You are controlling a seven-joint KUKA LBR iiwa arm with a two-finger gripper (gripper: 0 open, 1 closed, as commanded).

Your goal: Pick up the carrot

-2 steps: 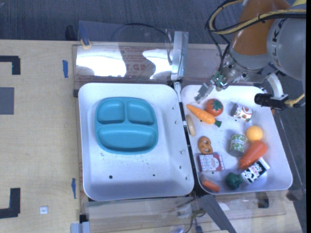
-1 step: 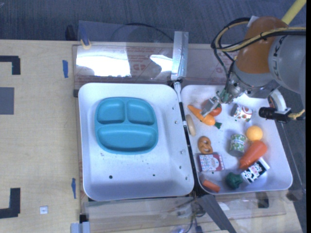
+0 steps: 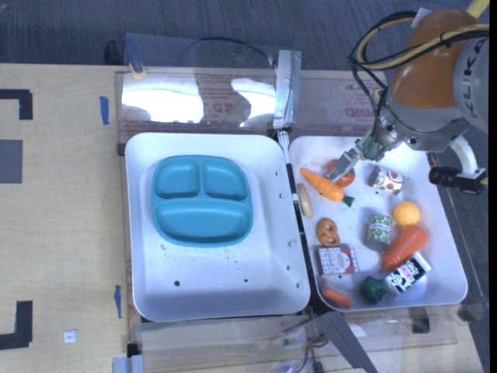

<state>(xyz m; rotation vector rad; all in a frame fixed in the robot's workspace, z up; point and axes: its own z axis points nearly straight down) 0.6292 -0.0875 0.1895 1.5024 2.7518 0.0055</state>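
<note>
A single fixed camera looks down at a slant from above the bench, far enough back to take in both white bins. The gripper (image 3: 347, 164) sits right of centre in the upper half; the right bin (image 3: 446, 243) spreads below it, the left bin (image 3: 206, 301) well to its left.

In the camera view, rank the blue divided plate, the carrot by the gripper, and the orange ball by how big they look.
1. blue divided plate, by far
2. carrot
3. orange ball
</note>
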